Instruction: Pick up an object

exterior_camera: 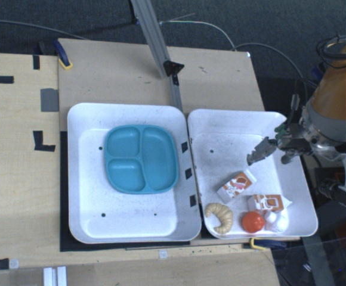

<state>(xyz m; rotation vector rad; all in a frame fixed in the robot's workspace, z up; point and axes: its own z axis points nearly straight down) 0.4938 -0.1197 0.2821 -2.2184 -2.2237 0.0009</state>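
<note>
The right bin (221, 124) holds several small items near its front. A white and red carton (237, 185) lies in the middle. A second white and red carton (269, 202) sits to its right. A red tomato (253, 221), a tan croissant (221, 216) and a small white piece (275, 220) lie along the front wall. My gripper (272, 154) hangs over the right half of this bin, behind the cartons. It is open, its two dark fingers (258, 153) spread apart with nothing between them.
A teal divided plate (142, 158) lies in the left bin (83, 177). A grey metal pole (155, 34) slants down to the back edge between the bins. The arm's orange band (334, 94) is at the right edge.
</note>
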